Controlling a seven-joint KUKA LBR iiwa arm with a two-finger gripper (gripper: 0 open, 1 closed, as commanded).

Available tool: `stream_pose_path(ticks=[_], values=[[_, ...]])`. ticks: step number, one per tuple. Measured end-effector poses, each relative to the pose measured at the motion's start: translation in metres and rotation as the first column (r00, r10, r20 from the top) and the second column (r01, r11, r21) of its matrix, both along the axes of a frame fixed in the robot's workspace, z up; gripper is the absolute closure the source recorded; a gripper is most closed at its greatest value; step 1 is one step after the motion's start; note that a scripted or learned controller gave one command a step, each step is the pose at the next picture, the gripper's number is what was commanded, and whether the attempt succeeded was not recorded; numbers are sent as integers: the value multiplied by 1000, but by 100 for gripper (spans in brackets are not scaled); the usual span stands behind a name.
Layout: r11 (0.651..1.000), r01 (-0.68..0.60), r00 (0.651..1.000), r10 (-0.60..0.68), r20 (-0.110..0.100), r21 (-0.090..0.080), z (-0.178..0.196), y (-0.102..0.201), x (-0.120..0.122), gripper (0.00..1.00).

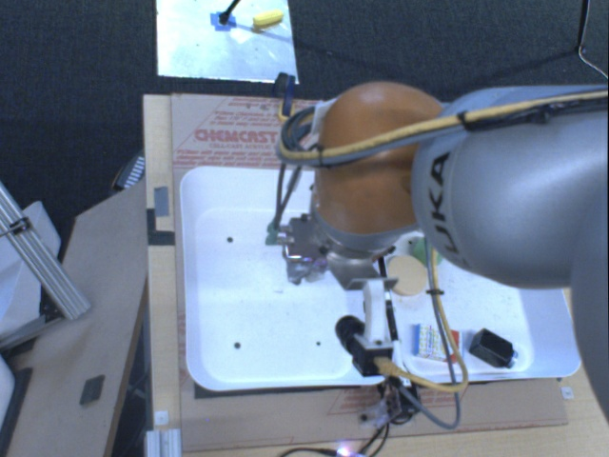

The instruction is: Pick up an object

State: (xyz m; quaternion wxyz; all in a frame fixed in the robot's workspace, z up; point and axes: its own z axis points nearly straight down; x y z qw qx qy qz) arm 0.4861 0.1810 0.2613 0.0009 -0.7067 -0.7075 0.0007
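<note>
the gripper (303, 260), grip state unreadable, hangs left of the tan disc (409, 276), with the black block (492, 347) farther right.

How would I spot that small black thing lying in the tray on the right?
Start at the big grey arm and look below it to the near right corner of the right-hand white bin. There lies a small black block, tilted. The flat colourful packet to its left and the round tan disc above are paler.

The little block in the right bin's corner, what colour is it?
Black. The block shows best in the camera view.
</note>
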Motion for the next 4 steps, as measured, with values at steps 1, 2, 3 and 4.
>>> stream_pose_path(ticks=[1, 2, 3, 4], values=[[1000, -7, 1000, 7, -4, -1, -69, 56, -2, 100], [1000, -1, 1000, 1, 11, 4, 38, 37, 2, 100], [1000, -5, 1000, 5, 21, 10, 201, 45, 1, 100], [1000, 0, 1000, 0, -4, -3, 111, 54, -1, 100]])
